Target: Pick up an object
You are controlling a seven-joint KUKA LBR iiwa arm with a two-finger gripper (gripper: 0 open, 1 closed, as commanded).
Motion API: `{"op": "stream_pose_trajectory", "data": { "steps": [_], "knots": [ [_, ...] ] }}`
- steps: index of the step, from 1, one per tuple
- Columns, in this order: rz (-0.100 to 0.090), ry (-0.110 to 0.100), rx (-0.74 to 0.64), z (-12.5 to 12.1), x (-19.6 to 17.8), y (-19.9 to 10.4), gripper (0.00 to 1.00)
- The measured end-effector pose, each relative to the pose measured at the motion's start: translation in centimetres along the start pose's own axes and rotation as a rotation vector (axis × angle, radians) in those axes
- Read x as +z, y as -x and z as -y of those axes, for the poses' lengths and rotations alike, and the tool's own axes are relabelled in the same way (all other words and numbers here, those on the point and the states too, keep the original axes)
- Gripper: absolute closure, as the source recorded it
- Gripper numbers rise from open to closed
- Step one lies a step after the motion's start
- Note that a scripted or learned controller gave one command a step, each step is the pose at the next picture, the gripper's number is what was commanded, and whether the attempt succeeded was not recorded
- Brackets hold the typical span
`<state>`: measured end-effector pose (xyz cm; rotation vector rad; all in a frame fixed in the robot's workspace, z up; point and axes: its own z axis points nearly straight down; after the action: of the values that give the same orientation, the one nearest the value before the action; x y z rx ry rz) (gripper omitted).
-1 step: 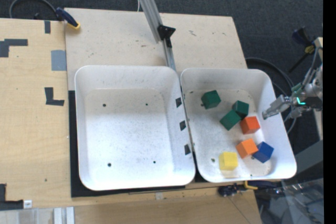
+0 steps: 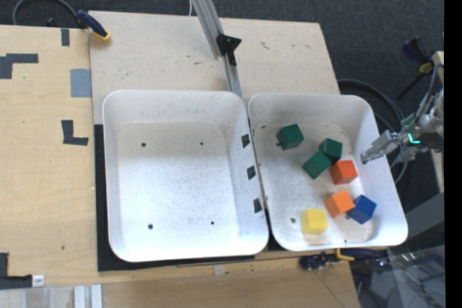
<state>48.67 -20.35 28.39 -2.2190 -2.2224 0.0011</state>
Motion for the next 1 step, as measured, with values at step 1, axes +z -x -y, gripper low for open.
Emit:
{"op": "stream_pose_trajectory", "data": {
  "steps": [1],
  "knots": [
    [-0.001, -0.003, 0.001, 0.35, 4.38, -0.3, 0.0]
  ]
}}
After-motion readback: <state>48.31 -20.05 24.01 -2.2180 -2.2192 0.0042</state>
